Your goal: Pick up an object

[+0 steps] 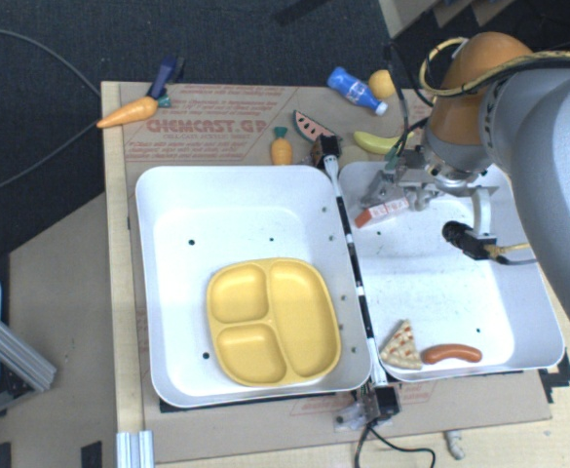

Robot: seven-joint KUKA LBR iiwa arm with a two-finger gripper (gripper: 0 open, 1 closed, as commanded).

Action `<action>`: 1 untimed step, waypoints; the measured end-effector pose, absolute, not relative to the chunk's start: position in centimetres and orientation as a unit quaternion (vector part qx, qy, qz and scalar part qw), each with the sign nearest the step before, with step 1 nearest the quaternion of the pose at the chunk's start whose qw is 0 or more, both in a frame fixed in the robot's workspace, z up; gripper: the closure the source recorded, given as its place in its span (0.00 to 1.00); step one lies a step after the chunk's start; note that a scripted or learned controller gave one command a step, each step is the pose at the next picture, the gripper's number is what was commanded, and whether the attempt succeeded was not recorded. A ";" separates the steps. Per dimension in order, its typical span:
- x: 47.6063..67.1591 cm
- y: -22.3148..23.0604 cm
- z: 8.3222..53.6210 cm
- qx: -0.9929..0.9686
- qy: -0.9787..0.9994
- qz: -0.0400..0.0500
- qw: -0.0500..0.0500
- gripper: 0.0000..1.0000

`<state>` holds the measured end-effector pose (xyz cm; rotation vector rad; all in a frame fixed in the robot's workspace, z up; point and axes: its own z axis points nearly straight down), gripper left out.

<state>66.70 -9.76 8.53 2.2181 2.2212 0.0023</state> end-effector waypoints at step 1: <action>66.8 -9.8 9.6 0.706 0.708 0.001 0.003 1.00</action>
